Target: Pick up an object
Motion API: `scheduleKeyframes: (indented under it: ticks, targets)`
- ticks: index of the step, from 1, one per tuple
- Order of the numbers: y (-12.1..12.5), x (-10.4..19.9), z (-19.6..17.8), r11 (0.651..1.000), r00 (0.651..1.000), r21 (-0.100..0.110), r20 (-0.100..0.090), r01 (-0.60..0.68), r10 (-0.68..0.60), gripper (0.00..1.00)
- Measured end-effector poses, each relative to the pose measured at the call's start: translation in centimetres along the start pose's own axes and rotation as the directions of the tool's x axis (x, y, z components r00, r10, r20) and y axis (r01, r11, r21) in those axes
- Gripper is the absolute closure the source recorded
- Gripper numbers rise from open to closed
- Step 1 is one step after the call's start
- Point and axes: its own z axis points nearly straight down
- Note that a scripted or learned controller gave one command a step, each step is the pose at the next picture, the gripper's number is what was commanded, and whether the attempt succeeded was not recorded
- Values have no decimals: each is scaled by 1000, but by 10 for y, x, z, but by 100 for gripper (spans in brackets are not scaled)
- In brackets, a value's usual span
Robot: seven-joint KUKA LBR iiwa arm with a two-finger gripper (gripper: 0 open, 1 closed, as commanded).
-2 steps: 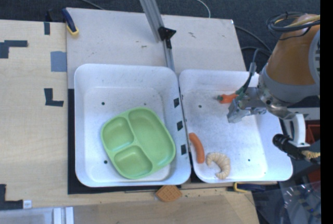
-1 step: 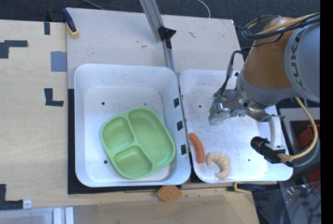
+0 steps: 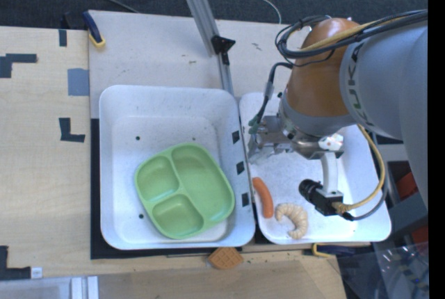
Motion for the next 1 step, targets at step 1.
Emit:
scheduleKeyframes:
  ticks: [1]
  targets:
    - [10,50,-5,1000,1000,-1,0,-1,1,100]
